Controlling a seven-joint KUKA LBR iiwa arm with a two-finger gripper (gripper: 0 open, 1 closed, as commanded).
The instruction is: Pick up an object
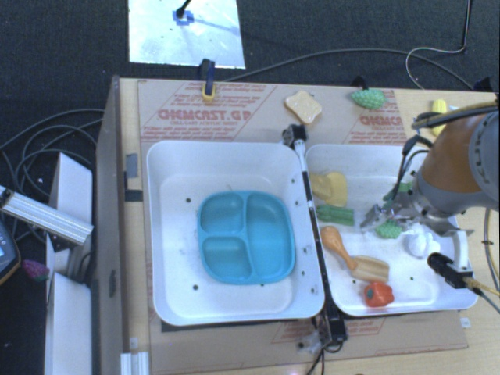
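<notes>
Reaching in from the right, the arm point(457, 162) sets its gripper point(385, 216) low in the right bin point(406, 303), just above a small green object point(388, 229); whether the fingers are parted or have hold of it cannot be told at this size. Around it in that bin lie a yellow piece point(330, 184), a green stick point(334, 213), a tan drumstick point(337, 244), a tan block point(370, 269), a red object point(378, 294) and a white object point(418, 242). A blue divided plate point(246, 237) sits in the left bin point(176, 178).
</notes>
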